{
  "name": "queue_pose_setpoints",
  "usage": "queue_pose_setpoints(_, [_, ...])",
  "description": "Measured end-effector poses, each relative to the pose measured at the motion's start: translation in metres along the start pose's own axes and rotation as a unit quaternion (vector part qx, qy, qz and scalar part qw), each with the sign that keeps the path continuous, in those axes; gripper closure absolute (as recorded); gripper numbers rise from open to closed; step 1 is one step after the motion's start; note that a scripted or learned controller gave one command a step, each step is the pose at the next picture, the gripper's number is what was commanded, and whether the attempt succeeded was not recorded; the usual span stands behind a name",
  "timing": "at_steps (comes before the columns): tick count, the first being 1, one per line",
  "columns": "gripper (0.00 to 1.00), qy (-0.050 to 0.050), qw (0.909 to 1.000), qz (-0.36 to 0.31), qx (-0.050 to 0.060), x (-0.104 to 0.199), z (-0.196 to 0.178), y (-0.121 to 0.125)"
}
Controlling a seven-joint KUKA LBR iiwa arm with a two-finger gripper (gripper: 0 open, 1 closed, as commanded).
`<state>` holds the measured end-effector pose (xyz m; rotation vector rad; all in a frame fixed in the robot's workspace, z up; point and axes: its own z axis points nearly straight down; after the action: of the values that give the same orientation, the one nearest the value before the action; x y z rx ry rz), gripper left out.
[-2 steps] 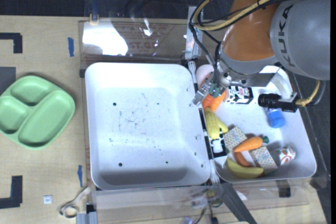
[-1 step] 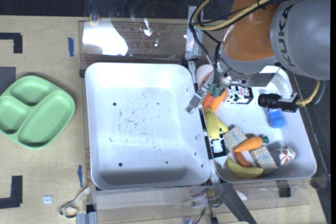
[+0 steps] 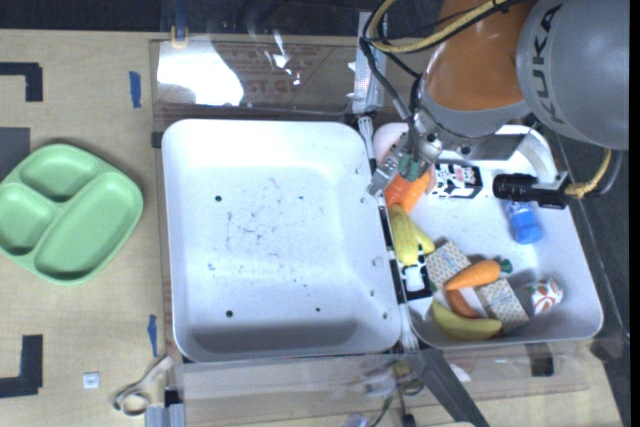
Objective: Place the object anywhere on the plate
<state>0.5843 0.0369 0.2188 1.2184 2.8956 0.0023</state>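
Orange carrot (image 3: pixel 407 189) sits at gripper (image 3: pixel 402 173) over right bin (image 3: pixel 575 260); grip unconfirmed, cannot tell. Step: pick. Next: lift, carry left to green plate (image 3: pixel 66 212).

A green plate (image 3: pixel 68 212) with three compartments is lying flat on the wooden bench at the far left, well apart from the bins. A small orange carrot (image 3: pixel 404 189) with a green tip is sitting tilted at the left edge of the right bin, just under the arm's wrist, touching a yellow corn (image 3: pixel 408 233) lying just nearer; whether it is being gripped is unclear.
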Motion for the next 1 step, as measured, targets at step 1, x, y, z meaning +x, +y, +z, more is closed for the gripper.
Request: queue_pose_setpoints(1, [0.0, 0.0, 1.0, 0.0, 0.0, 0.0, 0.0001, 0.0])
